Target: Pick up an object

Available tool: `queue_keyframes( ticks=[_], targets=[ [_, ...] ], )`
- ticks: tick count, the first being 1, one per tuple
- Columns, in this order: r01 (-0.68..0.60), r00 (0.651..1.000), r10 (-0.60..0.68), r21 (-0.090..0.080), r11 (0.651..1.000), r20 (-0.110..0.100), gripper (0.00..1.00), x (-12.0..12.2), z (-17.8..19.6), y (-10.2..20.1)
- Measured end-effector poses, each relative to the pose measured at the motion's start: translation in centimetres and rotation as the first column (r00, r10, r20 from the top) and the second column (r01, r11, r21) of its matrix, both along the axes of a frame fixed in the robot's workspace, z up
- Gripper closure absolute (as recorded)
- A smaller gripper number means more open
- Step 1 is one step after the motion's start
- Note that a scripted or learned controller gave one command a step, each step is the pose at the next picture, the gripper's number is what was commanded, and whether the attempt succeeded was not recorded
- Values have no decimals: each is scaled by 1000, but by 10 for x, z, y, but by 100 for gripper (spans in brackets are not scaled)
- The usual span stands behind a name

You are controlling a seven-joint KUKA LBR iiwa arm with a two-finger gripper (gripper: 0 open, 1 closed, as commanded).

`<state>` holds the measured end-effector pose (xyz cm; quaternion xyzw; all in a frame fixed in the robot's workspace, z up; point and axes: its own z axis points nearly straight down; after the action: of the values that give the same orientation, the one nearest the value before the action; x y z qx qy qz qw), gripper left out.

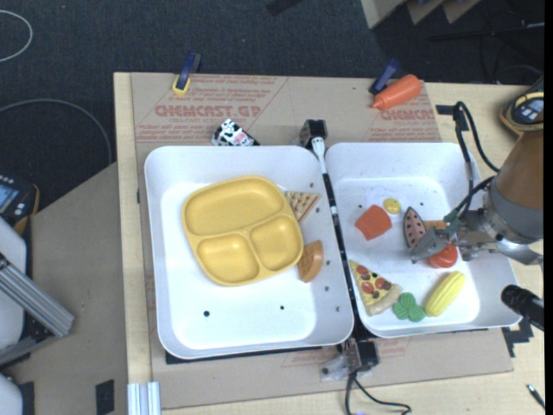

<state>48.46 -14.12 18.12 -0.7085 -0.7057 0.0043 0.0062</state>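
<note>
1. My gripper [435, 247] was down in the right bin [380, 158], low over a red tomato-like toy [444, 256] beside the watermelon slice [413, 227].
2. I could not tell whether I had hold of anything.
3. By my reckoning the reach was done; the lift was not.
4. The corn [446, 291], pizza slice [374, 284] and red block [374, 221] lay nearby, untouched.
</note>
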Motion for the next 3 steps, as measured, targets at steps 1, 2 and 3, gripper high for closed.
queue_keyframes(
  ticks=[1, 2, 3],
  targets=[
    [-4, 1000, 4, -3, 1000, 15, 0, 3, 7, 0],
    [-4, 1000, 4, 0, 1000, 9, 0, 4, -36, 0],
    [-3, 1000, 3, 0, 1000, 10, 0, 6, -96, -6]
  ],
)
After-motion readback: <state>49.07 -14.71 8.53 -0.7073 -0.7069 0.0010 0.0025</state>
